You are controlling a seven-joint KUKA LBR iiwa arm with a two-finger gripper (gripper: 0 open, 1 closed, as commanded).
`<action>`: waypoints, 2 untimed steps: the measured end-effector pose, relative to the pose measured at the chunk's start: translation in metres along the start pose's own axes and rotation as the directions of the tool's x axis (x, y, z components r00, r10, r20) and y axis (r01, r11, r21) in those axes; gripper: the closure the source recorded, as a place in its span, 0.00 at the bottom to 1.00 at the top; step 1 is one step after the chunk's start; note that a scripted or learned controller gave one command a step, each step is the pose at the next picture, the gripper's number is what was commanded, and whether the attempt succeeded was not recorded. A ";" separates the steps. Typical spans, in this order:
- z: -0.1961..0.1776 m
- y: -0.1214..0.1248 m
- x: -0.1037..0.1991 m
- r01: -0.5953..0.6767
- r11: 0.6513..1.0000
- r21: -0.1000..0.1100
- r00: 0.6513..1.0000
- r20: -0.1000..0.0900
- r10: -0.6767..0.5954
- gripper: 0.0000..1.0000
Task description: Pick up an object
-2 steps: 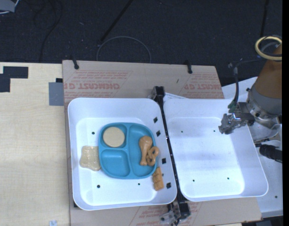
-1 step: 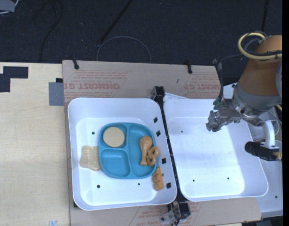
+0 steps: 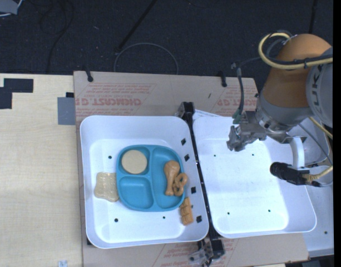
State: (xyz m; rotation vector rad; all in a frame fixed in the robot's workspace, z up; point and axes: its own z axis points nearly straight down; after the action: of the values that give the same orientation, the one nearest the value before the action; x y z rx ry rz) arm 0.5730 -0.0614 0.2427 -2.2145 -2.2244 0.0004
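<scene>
Left, blue tray (image 3: 138,196) with tan foods, gripper (image 3: 237,139) over right bin (image 3: 281,216), jaws' state unclear.

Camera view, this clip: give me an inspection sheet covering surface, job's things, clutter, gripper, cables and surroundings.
Surface: two shallow white bins side by side, left bin and right bin, on a cardboard sheet over a light wooden bench.
Job's things: in the left bin, a blue divided tray holds a round tan disc and a drumstick-shaped brown piece with a pretzel-like piece; a pale toast-like slice touches the tray's left edge; a small orange-brown piece lies at its lower right.
Clutter: nothing seen.
Gripper: gripper over the right bin's upper left, nothing seen in it.
Cables: black cables on the dark floor; yellow hose on the arm.
Surroundings: dark carpet.
</scene>
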 end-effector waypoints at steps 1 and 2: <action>0.015 0.013 0.053 -0.001 1.000 0.001 1.000 0.001 0.001 1.00; 0.026 0.019 0.106 0.000 1.000 0.002 1.000 0.001 0.000 1.00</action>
State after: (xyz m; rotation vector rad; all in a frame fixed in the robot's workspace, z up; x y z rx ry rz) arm 0.5915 0.0449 0.2168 -2.2138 -2.2239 0.0033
